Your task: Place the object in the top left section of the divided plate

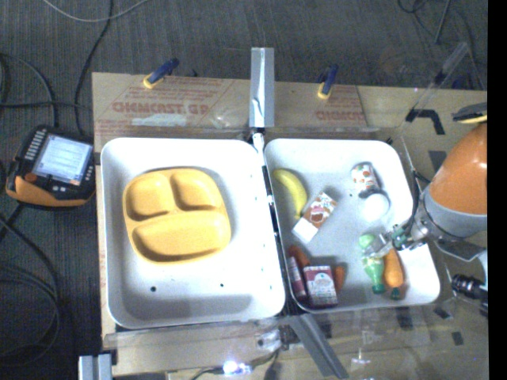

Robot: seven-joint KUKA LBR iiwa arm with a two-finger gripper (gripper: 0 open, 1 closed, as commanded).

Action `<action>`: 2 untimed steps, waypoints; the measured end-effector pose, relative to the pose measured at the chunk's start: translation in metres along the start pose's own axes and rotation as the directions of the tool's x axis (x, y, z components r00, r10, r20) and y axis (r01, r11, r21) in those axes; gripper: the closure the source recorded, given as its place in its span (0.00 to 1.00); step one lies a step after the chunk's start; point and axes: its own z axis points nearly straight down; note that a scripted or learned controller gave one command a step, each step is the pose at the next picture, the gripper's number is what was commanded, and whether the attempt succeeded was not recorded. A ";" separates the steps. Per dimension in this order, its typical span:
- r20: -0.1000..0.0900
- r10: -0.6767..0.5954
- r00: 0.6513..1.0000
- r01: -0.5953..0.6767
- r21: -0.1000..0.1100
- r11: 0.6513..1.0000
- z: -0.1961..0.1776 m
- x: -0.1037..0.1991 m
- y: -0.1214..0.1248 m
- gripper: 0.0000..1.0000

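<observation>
I've got the pincer low at the right edge of the right-hand shallow white bin, and I cannot tell how it's set or whether it has hold of anything. Just beside it lie an orange plastic carrot and a green toy bottle. Further in: a yellow banana, a small printed carton, and a red box on the near edge. The yellow divided plate sits in the left white bin. Brown board bench, blue-and-yellow clamps on its far edge, teach pendant on dark carpet.
</observation>
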 end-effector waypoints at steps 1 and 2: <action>-0.005 -0.002 1.000 0.002 0.004 1.000 -0.006 0.001 0.001 1.00; -0.001 -0.040 0.999 0.040 0.001 0.999 -0.076 0.080 0.026 1.00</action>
